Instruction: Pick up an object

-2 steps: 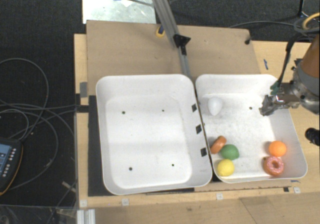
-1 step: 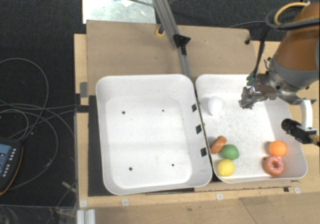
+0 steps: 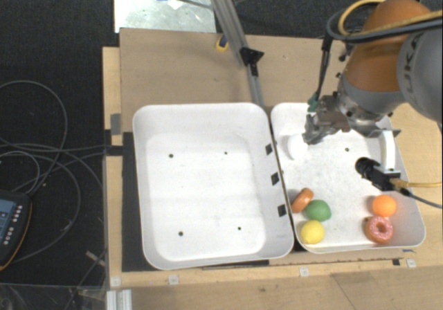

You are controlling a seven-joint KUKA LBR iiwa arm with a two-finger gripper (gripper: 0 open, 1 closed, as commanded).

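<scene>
Nearest of all, along the near edge of the right bin (image 3: 332,177), lie a yellow fruit (image 3: 312,232) at the left and a pink doughnut (image 3: 379,229) at the right, well apart from each other. Just beyond the yellow fruit sits a green ball (image 3: 318,210), touching or almost touching it. An orange wedge-like piece (image 3: 302,199) lies just to the left of the green ball, close to the bin's left wall. An orange ball (image 3: 384,205) rests just beyond the doughnut, near the bin's right wall.

Farther back in the same bin, near its far left corner, lies a small white object (image 3: 294,146), hard to make out against the white floor. The gripper (image 3: 313,134) hangs low over that corner, just right of the white object and very close to it. Whether they touch cannot be told, nor whether the tool is clenched or released, and nothing is seen held in it. The grey and orange arm (image 3: 377,73) reaches in from the right above the bin's far edge.

Beside it on the left stands the left bin (image 3: 201,184), its wall against the right bin's. Both rest on the brown bench (image 3: 173,66). A grey pole (image 3: 228,18) slants across the far side of the bench. Cables (image 3: 41,163) loop on the dark floor at the left.
</scene>
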